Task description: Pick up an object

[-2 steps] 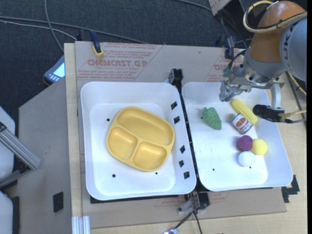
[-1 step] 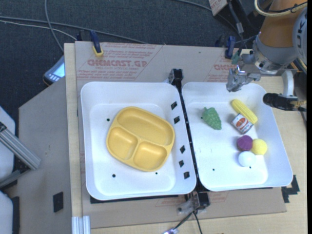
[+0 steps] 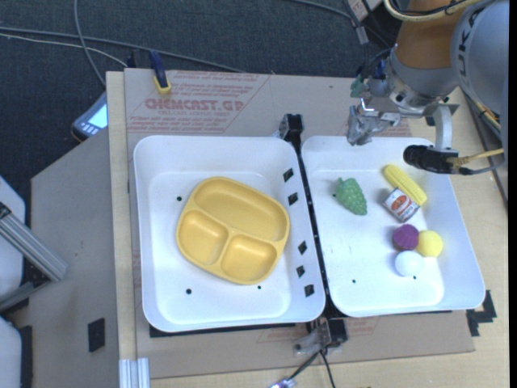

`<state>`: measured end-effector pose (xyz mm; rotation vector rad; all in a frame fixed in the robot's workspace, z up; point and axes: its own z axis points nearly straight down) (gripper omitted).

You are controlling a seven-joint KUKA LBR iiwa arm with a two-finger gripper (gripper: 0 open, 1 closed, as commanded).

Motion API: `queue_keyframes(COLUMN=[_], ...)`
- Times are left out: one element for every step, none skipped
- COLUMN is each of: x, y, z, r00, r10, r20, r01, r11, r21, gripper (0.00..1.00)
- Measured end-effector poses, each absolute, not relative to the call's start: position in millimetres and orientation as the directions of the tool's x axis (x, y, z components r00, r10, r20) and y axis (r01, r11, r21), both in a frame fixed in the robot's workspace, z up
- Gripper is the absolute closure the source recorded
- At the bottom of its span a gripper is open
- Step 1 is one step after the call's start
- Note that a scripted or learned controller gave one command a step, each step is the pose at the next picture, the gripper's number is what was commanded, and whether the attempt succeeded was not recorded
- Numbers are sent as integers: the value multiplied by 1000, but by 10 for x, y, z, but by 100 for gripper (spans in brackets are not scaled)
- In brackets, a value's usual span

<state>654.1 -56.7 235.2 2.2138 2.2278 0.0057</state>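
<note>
Light wooden bench (image 3: pixel 97 241) on dark carpet, cables trailing across the floor beyond its far edge; blue-and-yellow clamp (image 3: pixel 160 74) at the back of a printed cardboard sheet (image 3: pixel 202 99). Two shallow white bins side by side, joined by a row of black clips (image 3: pixel 300 217). Left of the clips, the left bin (image 3: pixel 161 297), with a yellow divided plate (image 3: pixel 233 229) in its middle. Right of the clips, the right bin (image 3: pixel 452 289), with a green toy fruit (image 3: pixel 351 195) nearest the clips, then a yellow banana (image 3: pixel 405 184) touching a small red-labelled can (image 3: pixel 401 206), then purple (image 3: pixel 405 237), yellow (image 3: pixel 430 243) and white (image 3: pixel 408 263) balls clustered together. Gripper (image 3: pixel 361 130) above the back rim of the right bin, behind the green fruit, holding nothing; cannot tell finger spread.
</note>
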Motion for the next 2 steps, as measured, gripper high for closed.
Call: queue_keyframes(x=[6611,6614], y=[55,691], z=[2311,2360], r00=[-6,-7], r10=[1000,1000], r20=[2,3], r01=[1000,1000], r11=[6,7], r21=[2,2], gripper=[100,100])
